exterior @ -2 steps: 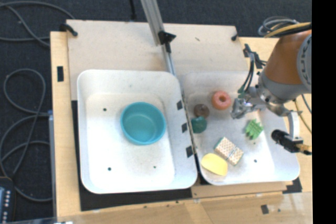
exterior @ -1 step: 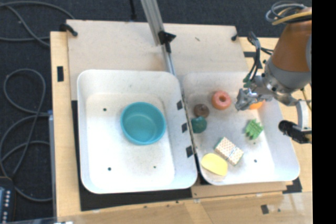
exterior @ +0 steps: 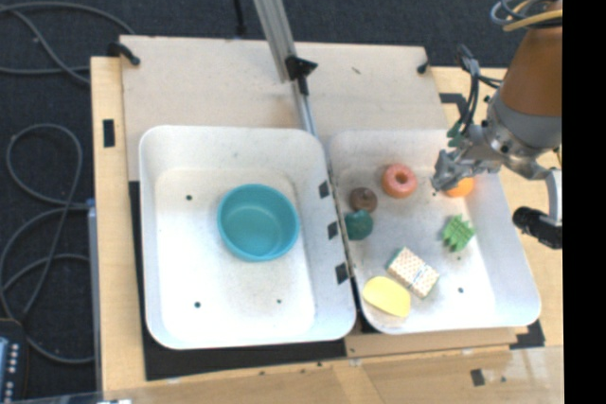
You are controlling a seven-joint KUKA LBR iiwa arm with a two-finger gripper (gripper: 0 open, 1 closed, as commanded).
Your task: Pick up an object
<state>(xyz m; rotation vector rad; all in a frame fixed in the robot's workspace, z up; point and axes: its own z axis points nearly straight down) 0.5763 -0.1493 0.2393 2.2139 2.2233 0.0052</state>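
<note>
teal bowl (exterior: 258, 221) centre-left, bare floor around it

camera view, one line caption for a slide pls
Gripper low in the right bin beside an orange object; teal bowl in the left bin.

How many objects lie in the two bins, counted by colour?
Teal: 2, bowl and small teal piece
Orange: 2, ring and orange piece by the gripper
Brown: 1, disc
Green: 1, green piece
Yellow: 1, yellow piece
Patterned: 1, box
Total: 8
</note>
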